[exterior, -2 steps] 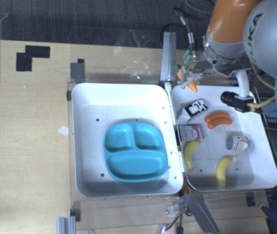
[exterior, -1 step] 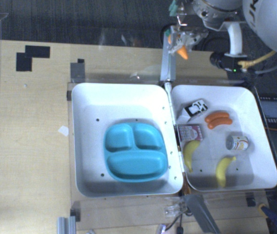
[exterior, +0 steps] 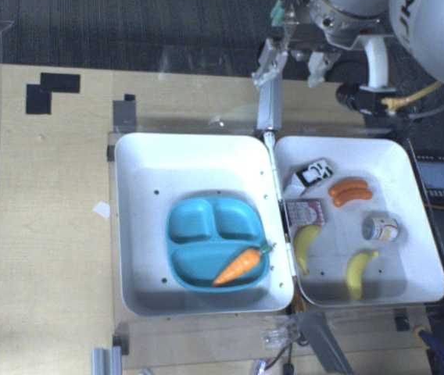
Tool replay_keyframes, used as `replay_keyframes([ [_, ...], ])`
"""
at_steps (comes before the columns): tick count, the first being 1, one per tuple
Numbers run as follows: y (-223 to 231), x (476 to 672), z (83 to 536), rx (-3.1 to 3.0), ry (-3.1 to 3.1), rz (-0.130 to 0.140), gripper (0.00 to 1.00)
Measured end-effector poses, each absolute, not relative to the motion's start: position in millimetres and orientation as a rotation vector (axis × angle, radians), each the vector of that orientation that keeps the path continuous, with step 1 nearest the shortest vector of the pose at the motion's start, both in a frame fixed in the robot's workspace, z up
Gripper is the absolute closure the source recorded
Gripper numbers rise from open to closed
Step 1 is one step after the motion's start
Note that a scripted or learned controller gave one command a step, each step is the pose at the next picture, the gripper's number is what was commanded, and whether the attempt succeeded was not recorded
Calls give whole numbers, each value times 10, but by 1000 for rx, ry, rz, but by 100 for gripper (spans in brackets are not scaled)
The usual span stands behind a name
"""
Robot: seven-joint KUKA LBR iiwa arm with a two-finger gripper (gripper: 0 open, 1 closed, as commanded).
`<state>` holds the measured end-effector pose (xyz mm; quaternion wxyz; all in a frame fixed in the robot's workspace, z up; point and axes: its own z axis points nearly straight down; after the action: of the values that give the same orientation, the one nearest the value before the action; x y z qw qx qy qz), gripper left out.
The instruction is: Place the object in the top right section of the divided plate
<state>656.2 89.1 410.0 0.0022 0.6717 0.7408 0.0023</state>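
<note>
Light wood table [exterior: 50, 233] w/ black tape marks, dark floor at 12 o'clock. End effector [exterior: 292, 62] spread, nothing gripped.

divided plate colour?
Light blue; the divided plate shows best in the camera view, in the left bin.

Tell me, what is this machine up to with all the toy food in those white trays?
The grey robot arm's gripper hangs above the far edge of the two shallow white bins, holding nothing. In the left bin sits a blue divided plastic plate, and an orange toy carrot lies in its large bottom section, leafy end poking over the right rim. The plate's top right section has nothing in it. The right bin holds two yellow bananas, a red sausage and a small can.
</note>
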Motion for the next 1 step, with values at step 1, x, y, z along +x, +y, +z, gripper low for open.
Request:
replay_keyframes([
  [1, 911, 6569, 4222, 2093, 2331, 13, 100],
])
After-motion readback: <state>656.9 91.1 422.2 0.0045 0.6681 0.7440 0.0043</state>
